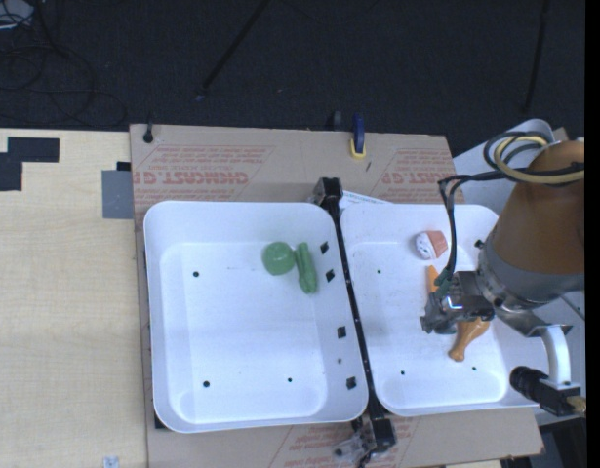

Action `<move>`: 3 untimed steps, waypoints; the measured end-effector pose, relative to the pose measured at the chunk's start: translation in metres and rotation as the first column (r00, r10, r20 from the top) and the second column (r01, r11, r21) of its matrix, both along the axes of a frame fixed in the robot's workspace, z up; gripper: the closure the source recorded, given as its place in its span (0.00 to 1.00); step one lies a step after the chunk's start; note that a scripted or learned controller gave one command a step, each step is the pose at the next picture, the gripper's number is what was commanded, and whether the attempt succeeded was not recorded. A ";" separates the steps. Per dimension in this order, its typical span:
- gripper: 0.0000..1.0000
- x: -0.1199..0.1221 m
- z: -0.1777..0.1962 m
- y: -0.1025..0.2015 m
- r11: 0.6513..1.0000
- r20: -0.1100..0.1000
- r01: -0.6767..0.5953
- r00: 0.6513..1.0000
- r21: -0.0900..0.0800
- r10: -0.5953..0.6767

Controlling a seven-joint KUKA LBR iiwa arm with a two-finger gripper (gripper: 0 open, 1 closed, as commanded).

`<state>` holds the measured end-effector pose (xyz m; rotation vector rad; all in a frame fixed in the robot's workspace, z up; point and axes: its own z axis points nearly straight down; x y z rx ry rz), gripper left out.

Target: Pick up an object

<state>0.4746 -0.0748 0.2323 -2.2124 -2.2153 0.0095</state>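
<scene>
hovering low at right bin's (397, 398) 3 o'clock, your gripper (444, 312) sits beside orange object (467, 337); finger state, can't tell. green pieces (290, 262) in left bin (173, 378), 1 o'clock.

orange object (467, 338) partly under jaws, arm (543, 232) cut off

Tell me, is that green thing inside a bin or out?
Inside: the green object lies on the left bin's floor, near its right wall.
</scene>
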 end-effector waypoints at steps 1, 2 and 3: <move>1.00 0.050 0.054 0.040 1.000 0.012 -0.001 1.000 -0.004 0.001; 1.00 -0.001 0.037 -0.042 1.000 0.006 0.004 1.000 -0.003 -0.004; 1.00 0.002 0.185 -0.036 1.000 0.022 -0.002 1.000 -0.006 0.002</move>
